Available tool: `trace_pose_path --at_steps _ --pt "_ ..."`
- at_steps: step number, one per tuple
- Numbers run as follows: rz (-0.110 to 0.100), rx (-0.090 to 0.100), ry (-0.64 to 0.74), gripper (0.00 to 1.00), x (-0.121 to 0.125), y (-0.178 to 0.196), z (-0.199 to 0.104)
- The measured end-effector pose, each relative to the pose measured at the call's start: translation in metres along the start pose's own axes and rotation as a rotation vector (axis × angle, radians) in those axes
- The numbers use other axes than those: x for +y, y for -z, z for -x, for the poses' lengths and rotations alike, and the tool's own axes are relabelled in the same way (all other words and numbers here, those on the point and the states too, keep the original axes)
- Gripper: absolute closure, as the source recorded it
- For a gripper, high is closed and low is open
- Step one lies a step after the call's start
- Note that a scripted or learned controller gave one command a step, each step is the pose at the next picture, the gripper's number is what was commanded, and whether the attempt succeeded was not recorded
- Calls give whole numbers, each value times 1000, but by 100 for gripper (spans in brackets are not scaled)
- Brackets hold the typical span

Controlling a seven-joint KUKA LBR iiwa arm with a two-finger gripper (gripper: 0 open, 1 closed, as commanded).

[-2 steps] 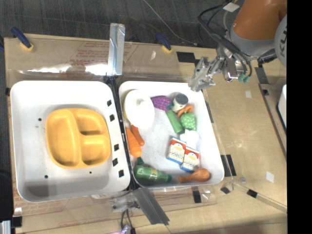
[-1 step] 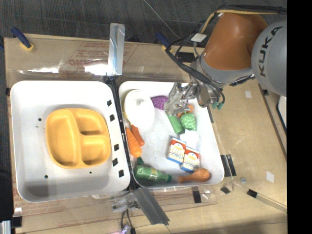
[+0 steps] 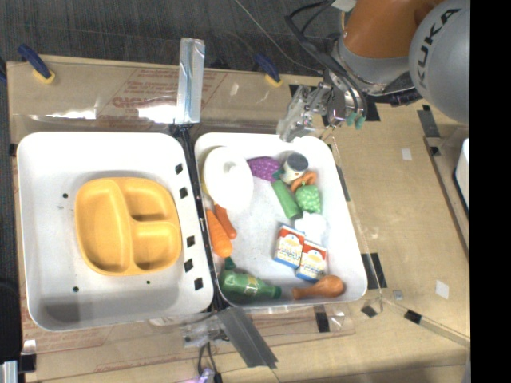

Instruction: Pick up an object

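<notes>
We are hovering the gripper [image 3: 297, 126], its jaws apart and holding nothing, over the far rim of the right bin [image 3: 351, 238], where the objects are lying, and are judging a plumb descent onto the purple toy [image 3: 263, 166] cleanest.

— What lies in the right bin [image 3: 345, 214]?

— At the far end, a white plate [image 3: 228, 178], a purple piece [image 3: 263, 166] and a small dark jar [image 3: 296, 163], close together. A green cucumber [image 3: 285, 199] lies slanted beside a green bumpy piece [image 3: 310, 200].

— And nearer?

— An orange carrot [image 3: 219, 223] along the left wall, two small cartons [image 3: 300, 253] side by side, a green bottle [image 3: 248, 286] on its side, a brown drumstick [image 3: 319, 288] next to it.
</notes>
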State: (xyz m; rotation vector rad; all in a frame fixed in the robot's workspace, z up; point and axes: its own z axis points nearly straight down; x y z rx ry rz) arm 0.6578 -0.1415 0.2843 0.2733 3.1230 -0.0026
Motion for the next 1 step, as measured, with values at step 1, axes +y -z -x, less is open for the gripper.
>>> trace_pose_path --at_steps 1 --pt "1 7 190 100 -10 -24 -44"
